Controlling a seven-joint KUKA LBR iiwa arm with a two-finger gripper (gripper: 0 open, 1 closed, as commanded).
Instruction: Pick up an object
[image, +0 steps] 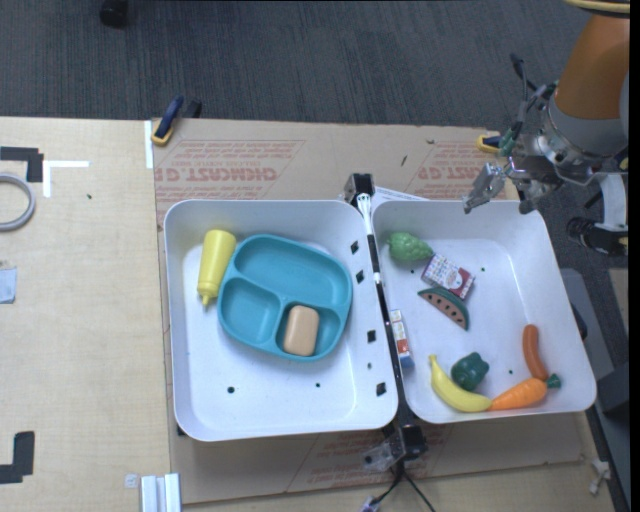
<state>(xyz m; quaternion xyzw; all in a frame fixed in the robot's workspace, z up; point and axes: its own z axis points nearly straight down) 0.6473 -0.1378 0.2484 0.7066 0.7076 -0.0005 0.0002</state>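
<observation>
Banana (456, 390), yellow and curved, lies by a carrot (520, 393); pincer (500, 190) spread apart.

In the left bin we see a yellow mustard bottle (213, 262) lying on its side, its nozzle toward the bin's near side, touching the left rim of a teal divided plate (284, 297). A tan bread roll (300, 330) sits in the plate's near right compartment.

In the right bin we find 7 items. A green leafy vegetable (409, 248) lies at the far left, a small red-and-white packet (448, 274) just beside it, and a watermelon slice (444, 306) near that. Along the near edge lie a banana (456, 390), a dark green pepper (469, 371) touching it, and a carrot (521, 393). A sausage (534, 350) lies just above the carrot.
</observation>
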